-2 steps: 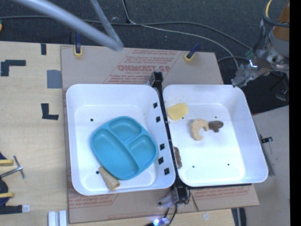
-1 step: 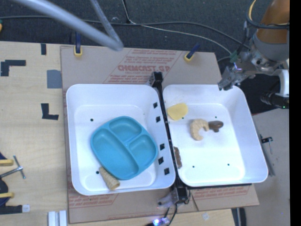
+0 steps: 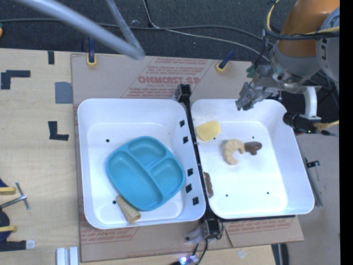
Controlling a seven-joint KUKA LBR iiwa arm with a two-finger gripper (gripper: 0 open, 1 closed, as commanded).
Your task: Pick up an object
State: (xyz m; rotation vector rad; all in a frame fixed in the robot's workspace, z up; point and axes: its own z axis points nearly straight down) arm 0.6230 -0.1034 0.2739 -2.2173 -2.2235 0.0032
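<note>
so i'm at the approach step: my dark two-finger gripper (image 3: 246, 102) hovers over the right white bin's (image 3: 287, 200) far rim, holding nothing, and i can't tell its state. next i'd descend onto the pale curved croissant-shaped piece (image 3: 233, 150) mid-bin.

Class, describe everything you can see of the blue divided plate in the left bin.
The blue divided plate looks like smooth plastic, rounded, with three shallow compartments, all bare. It lies flat, face up, turned at a slant, on the floor of the left white bin. A tan cone-shaped piece lies at its lower edge, seemingly touching it.
</note>
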